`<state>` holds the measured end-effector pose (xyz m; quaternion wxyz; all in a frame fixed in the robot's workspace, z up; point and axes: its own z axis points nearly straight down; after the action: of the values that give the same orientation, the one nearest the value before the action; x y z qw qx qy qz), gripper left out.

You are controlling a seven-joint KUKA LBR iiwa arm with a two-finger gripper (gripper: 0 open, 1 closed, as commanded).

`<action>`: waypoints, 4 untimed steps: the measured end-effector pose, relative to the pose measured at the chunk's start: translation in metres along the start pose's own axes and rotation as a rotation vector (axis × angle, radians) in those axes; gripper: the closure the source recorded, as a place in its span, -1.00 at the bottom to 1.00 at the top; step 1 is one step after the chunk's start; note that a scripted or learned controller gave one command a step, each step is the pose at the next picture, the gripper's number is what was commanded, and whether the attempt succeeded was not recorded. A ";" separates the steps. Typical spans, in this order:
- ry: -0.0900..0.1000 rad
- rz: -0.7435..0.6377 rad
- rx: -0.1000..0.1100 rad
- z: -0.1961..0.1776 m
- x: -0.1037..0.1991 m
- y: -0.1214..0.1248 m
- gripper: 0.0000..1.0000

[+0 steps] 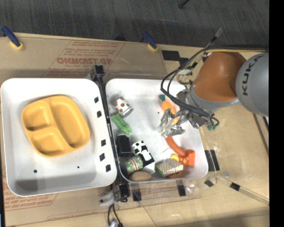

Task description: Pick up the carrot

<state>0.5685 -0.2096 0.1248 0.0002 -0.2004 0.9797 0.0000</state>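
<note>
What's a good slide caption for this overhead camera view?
KUKA arm's claw lowered over the carrot in the cluttered right bin; yellow tray in left bin.

arm over right bin | carrot beside gripper | yellow tray in left bin

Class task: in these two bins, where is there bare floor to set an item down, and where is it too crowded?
Left bin: bare floor below the yellow tray. Right bin: bare patch between the can and the tool. Crowded: its lower end, around the carrot.
</note>
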 end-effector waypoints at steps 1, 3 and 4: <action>-0.004 -0.014 0.001 -0.004 -0.053 0.014 1.00; -0.008 -0.053 0.004 -0.075 -0.086 0.075 1.00; -0.004 -0.175 0.008 -0.144 -0.047 -0.008 1.00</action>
<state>0.6147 -0.1989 0.2684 0.0029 -0.2851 0.9585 -0.0034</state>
